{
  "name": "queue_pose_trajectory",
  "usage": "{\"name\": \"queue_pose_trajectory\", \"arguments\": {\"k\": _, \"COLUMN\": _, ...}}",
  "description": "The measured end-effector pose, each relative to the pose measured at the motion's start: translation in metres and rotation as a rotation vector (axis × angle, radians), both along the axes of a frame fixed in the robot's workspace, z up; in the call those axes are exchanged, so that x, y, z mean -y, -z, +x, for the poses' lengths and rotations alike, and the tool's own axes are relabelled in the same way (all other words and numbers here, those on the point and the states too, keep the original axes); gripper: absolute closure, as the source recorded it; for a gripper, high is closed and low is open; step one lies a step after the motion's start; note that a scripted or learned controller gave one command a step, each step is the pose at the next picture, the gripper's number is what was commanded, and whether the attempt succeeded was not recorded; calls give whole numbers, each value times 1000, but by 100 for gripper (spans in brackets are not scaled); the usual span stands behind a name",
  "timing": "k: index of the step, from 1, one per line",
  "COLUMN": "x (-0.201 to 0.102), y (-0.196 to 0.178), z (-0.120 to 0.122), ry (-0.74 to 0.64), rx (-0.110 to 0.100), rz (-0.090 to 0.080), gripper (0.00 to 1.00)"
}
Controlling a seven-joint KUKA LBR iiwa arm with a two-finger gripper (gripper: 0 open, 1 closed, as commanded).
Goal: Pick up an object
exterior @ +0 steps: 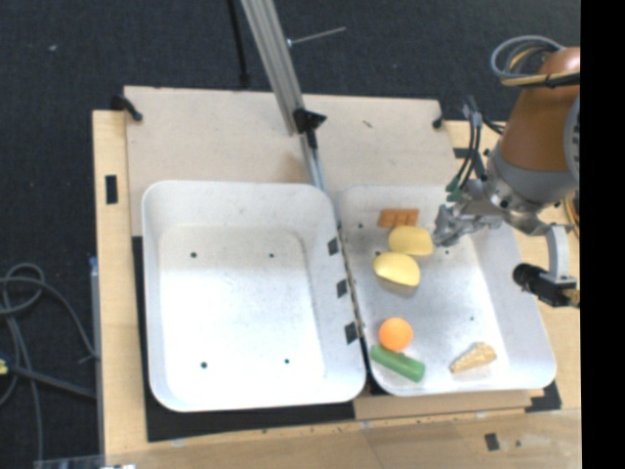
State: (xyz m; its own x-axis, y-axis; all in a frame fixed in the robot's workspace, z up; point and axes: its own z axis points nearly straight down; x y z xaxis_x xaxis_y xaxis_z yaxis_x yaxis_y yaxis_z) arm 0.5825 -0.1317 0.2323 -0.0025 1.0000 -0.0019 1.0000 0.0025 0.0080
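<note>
floor: dark charcoal carpet (117, 27), all round | bench: pale wooden benchtop (225, 140), centre | pole: slanted grey aluminium rail (273, 52), from 12 o'clock down to bench middle | cables: loose grey cords (39, 311) on carpet at 9 o'clock | light: even, soft shadows

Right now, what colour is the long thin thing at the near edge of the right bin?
Green; the stick lies beside the orange ball, seen in the camera view.
</note>
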Motion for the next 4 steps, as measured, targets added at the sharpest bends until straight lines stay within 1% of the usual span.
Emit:
{"name": "queue_pose_trajectory", "arguments": {"k": 1, "x": 1, "y": -44, "z": 1, "ry": -1, "rx": -2, "rz": 0, "gripper": 100}}
{"name": "queue_pose_trajectory", "arguments": {"k": 3, "x": -119, "y": -45, "z": 1, "ry": -5, "rx": -8, "rz": 3, "gripper": 100}}
{"name": "queue_pose_trajectory", "arguments": {"k": 4, "x": -168, "y": -26, "z": 2, "ry": -4, "rx": -10, "rz": 2, "gripper": 100}}
